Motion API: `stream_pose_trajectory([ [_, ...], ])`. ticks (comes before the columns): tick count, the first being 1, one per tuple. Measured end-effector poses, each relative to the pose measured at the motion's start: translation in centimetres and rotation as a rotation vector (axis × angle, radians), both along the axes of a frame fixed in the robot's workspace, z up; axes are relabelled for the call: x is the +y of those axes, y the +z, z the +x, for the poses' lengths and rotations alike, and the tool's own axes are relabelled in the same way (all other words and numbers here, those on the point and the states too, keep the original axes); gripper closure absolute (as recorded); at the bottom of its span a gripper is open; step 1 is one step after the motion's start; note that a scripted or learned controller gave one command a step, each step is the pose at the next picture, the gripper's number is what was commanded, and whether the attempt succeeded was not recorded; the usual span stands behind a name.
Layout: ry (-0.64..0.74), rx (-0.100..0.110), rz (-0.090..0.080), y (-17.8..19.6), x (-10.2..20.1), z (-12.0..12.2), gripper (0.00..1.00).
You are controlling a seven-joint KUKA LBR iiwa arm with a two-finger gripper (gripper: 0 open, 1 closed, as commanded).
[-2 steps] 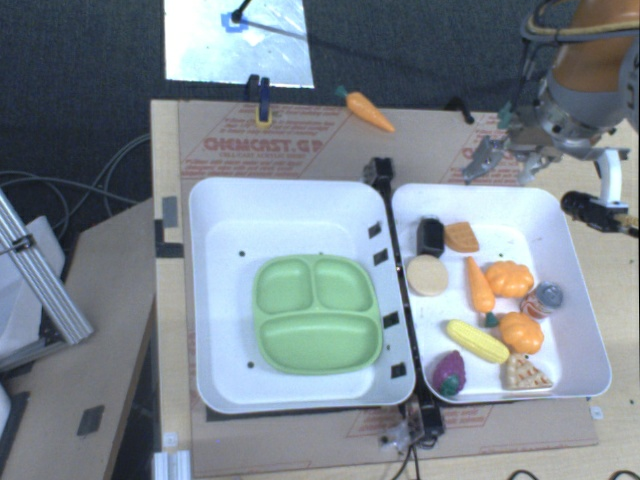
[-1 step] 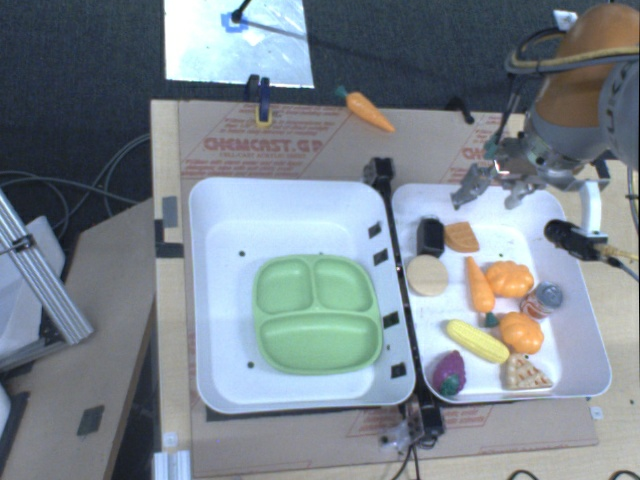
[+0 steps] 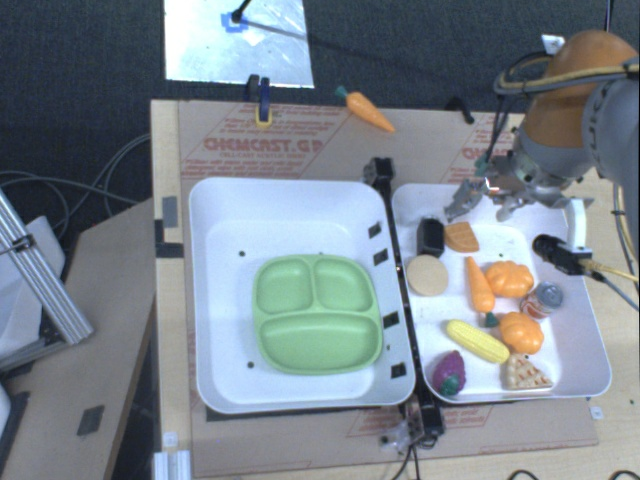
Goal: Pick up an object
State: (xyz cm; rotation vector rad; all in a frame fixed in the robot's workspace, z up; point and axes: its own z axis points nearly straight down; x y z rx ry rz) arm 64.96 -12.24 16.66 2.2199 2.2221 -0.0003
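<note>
My gripper [image 3: 489, 202] hangs over the far end of the right bin [image 3: 585, 368], open, with nothing between its fingers [image 3: 463, 202]. Just below it lie an orange wedge [image 3: 461, 236] and a small black object [image 3: 431, 236]. Further toward the front are a tan disc [image 3: 428, 275], a carrot [image 3: 479, 285], an orange pepper [image 3: 508, 278], a small can [image 3: 545, 299], a round orange fruit [image 3: 522, 332], a yellow corn cob [image 3: 477, 341], a purple piece [image 3: 449, 370] and a pizza slice [image 3: 525, 373].
The left bin [image 3: 230, 228] holds a green divided plate [image 3: 318, 313]. A second carrot [image 3: 368, 111] lies on the bench behind the bins. A blue and yellow clamp [image 3: 262, 98] stands at the back, below a shiny sheet [image 3: 238, 28].
</note>
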Motion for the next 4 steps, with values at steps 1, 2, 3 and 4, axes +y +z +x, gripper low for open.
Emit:
stream_pose_trajectory([
  [1, -0.001, 0.002, 0.001, -4.3, -0.3, -0.4, 0.0],
  [2, 0.002, -0.013, -0.001, -6.3, -0.3, 0.1, 0.0],
  [3, 0.001, -0.018, 0.0, -5.3, -0.3, 0.3, 1.0],
  [4, 0.004, -0.007, 0.0, -0.4, 0.2, 0.8, 1.0],
])
